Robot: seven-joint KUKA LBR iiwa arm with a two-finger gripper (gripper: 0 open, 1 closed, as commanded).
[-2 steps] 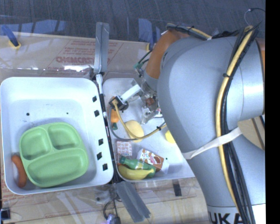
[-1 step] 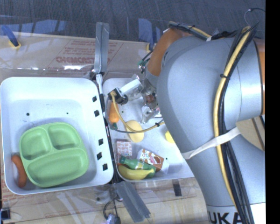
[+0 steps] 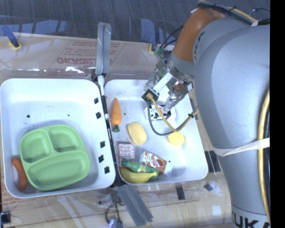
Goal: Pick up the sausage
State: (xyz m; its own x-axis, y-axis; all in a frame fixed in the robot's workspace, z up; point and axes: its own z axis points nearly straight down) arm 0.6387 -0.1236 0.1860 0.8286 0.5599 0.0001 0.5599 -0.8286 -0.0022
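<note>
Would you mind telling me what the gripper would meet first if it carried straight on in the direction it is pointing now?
The gripper points down into the right bin. Straight on, it would probably meet the bin's bare white floor first, between the carrot and the small yellow piece. Depth is hard to judge from this slanted view.

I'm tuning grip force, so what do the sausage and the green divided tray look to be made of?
The reddish-brown sausage, half tucked under the tray in the left bin, looks like smooth moulded plastic toy food, though rubber is possible. The green three-compartment tray looks like matte rigid plastic, with uniform colour and rounded moulded ridges.
</note>
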